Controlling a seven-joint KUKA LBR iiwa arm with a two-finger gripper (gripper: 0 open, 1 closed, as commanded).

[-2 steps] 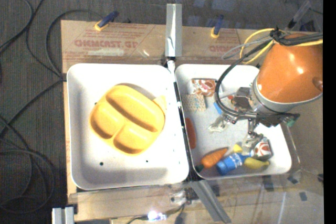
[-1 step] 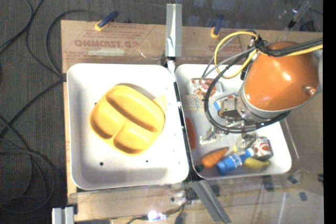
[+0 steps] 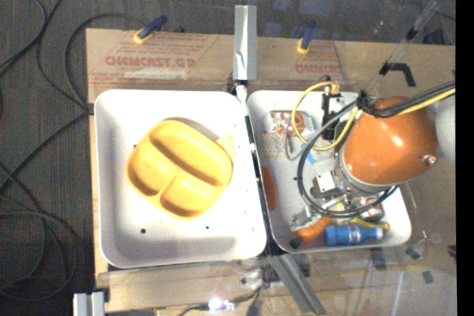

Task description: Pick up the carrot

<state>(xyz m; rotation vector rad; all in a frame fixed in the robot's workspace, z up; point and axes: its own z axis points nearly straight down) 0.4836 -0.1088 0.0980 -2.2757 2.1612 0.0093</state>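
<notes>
I'm hovering the tool (image 3: 335,205) low in the right bin (image 3: 272,226); the arm is hiding its grip, so I cannot tell its state. Carrot (image 3: 312,231) is lying on the bin floor just below-left of it, beside a blue bottle (image 3: 352,235). Pick not yet done.

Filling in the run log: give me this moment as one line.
arm: over right bin | carrot: front of right bin, beside blue bottle | left bin: yellow tray
</notes>
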